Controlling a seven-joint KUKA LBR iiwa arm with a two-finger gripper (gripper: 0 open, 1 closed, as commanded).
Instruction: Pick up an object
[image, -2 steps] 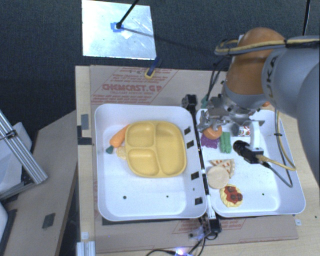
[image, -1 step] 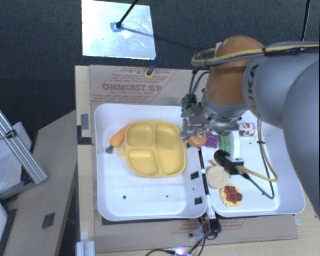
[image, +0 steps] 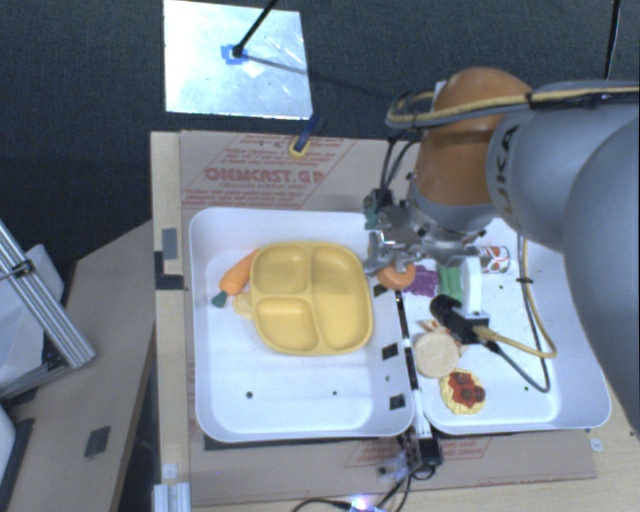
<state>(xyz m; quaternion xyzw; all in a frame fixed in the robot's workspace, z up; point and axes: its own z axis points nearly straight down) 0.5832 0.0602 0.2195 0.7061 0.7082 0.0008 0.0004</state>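
The gripper (image: 392, 262) is seen low over the right bin's (image: 575, 400) left edge beside the yellow divided plate (image: 308, 298); its finger state cannot be told

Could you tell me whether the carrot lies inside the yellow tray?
No, the carrot lies outside the yellow tray, against its left edge.
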